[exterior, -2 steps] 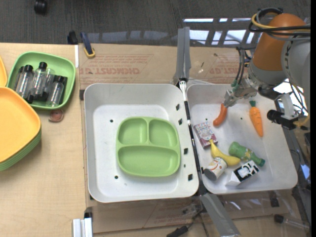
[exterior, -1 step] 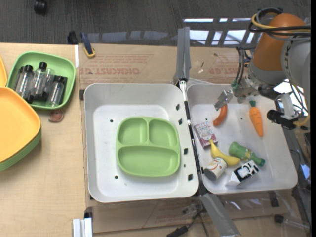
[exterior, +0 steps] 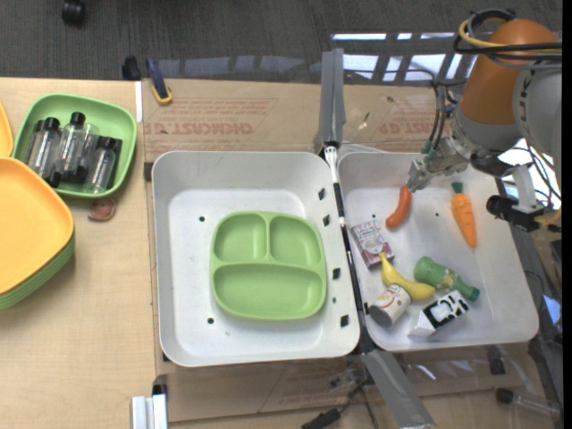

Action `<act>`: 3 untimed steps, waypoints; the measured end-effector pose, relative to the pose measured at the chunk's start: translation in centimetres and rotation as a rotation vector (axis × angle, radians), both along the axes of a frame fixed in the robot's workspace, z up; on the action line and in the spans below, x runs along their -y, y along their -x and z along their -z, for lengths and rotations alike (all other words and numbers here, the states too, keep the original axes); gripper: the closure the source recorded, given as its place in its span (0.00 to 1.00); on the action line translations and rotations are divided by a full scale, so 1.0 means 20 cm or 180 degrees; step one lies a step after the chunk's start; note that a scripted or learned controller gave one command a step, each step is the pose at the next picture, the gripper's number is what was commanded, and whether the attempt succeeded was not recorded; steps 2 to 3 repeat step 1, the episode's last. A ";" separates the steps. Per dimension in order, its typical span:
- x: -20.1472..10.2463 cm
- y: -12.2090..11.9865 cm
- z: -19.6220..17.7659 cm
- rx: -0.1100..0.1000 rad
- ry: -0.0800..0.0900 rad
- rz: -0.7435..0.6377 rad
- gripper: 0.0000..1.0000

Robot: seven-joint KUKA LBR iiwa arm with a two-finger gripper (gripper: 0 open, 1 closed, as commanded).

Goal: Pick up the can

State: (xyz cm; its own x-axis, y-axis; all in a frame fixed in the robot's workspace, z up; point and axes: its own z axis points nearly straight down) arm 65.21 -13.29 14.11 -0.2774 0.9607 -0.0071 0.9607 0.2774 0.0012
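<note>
The can (exterior: 389,305) is small and pale with a red-marked rim. It lies on its side near the front left corner of the right bin (exterior: 500,329), against the banana (exterior: 404,281). My gripper (exterior: 420,176) hangs over the back of the same bin, just above the upper end of an orange-red pepper (exterior: 399,206). It is well behind the can, with nothing visibly held in it.
In the right bin also lie a carrot (exterior: 463,219), a pink packet (exterior: 368,243), a green bottle (exterior: 439,275) and a black-and-white carton (exterior: 444,312). The left bin (exterior: 179,266) holds a green divided plate (exterior: 268,266). A green tray of bottles (exterior: 76,146) and orange plates (exterior: 27,231) sit at the far left.
</note>
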 end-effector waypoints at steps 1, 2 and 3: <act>0.38 0.01 -0.51 -0.0004 -0.0012 -0.0071 1.00; 0.38 0.01 -0.51 -0.0004 -0.0012 -0.0071 1.00; 0.38 0.01 -0.51 -0.0004 -0.0012 -0.0071 1.00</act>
